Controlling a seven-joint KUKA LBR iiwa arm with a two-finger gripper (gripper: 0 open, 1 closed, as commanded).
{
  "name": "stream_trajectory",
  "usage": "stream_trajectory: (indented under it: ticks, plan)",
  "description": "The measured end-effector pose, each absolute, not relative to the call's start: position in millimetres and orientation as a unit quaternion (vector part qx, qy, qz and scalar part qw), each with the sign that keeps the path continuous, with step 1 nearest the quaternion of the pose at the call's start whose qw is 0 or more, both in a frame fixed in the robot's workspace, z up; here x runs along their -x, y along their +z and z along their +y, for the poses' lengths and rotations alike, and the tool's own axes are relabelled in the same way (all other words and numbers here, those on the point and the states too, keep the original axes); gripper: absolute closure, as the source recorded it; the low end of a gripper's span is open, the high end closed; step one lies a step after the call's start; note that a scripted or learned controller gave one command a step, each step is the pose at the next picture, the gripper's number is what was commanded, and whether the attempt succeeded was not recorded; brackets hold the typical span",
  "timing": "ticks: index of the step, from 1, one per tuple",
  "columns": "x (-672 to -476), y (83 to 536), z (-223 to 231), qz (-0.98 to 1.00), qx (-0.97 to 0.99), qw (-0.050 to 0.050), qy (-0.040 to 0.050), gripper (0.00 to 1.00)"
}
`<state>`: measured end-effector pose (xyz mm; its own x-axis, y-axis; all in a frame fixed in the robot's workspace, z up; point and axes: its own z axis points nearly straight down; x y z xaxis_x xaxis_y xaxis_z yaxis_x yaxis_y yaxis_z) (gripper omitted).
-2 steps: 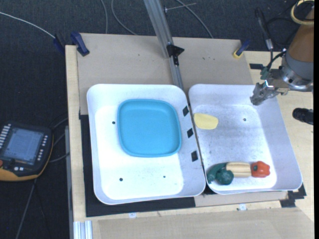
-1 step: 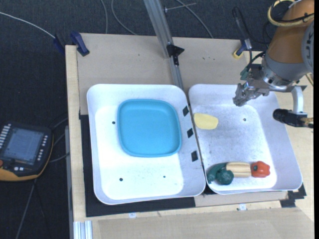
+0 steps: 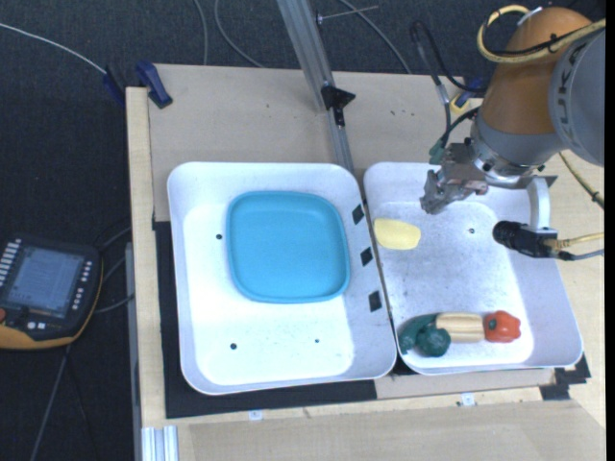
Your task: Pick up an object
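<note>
Near edge of the right shallow white bin [image 3: 538, 286]: a row of three small items. Dark green rounded lump [image 3: 425, 338] at left, touching a tan wooden-looking cylinder [image 3: 460, 327] in the middle, which touches a red tomato-like ball [image 3: 501, 327] at right. They sit tight against the near wall, so awkward to get fingers around.

Left shallow white bin [image 3: 192, 257] holds a flat square blue plastic plate [image 3: 287, 246], roughly centred, slightly far of middle.

Further back in the right bin, by its left wall: a pale yellow oval lump, lemon-like [image 3: 396, 234]. Lying alone, apart from the near row. Likely pick target, being closest to the gripper. Judgement: light, probably a plastic or foam toy, smooth rounded skin so could slip or roll; best taken across its short width at the middle, fingers coming straight down.

Two-finger gripper [image 3: 437, 197] is just far-right of the yellow lump, low over the bin floor, apart from the lump. Finger state: cannot tell, tips are a dark blurred cluster. Nothing visibly between them.

Far right: grey arm with orange band [image 3: 528, 65] reaching in. Black cylindrical fitting [image 3: 519, 237] hangs beside the gripper over the bin's right part. Grey metal post [image 3: 307, 36] slants across the far bench.
</note>
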<state>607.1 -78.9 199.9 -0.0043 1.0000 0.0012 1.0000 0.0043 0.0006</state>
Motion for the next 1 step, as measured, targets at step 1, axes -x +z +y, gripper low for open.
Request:
stream_trajectory:
  ticks: [1]
  plan:
    - [-600.8, 213.7, -19.5, -0.709, 0.705, 0.000, -0.0011, 1.00]
